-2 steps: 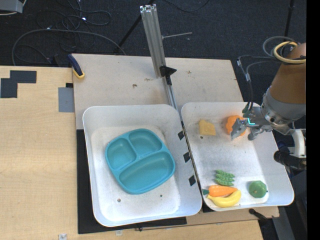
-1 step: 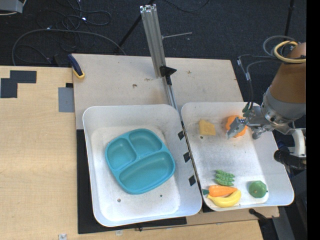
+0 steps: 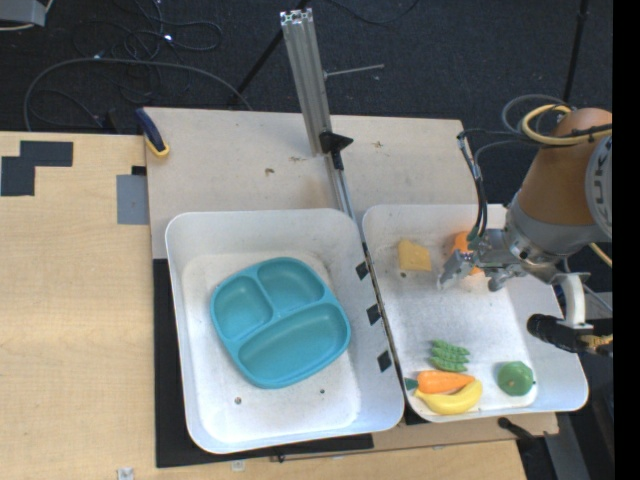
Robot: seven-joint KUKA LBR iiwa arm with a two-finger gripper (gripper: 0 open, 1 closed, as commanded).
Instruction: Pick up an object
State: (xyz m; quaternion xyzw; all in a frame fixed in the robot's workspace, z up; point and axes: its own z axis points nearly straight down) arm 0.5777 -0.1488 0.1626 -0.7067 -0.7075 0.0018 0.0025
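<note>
The hand (image 3: 472,268) hovers open over the right bin (image 3: 560,393), an orange object (image 3: 461,240) just behind it, a yellow block (image 3: 414,257) to its left, gripping nothing

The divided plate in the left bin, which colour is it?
Teal blue divided plate, seen in the camera view.

Two bins sit side by side on the tabletop (image 3: 250,158). Left bin (image 3: 190,238) has a divided plate (image 3: 280,320) in it. Right bin (image 3: 560,388) has a wedge (image 3: 414,256) toward the back, and a pea pod (image 3: 449,353), carrot (image 3: 443,380), banana (image 3: 452,399) and round fruit (image 3: 515,378) clustered up front.
</note>
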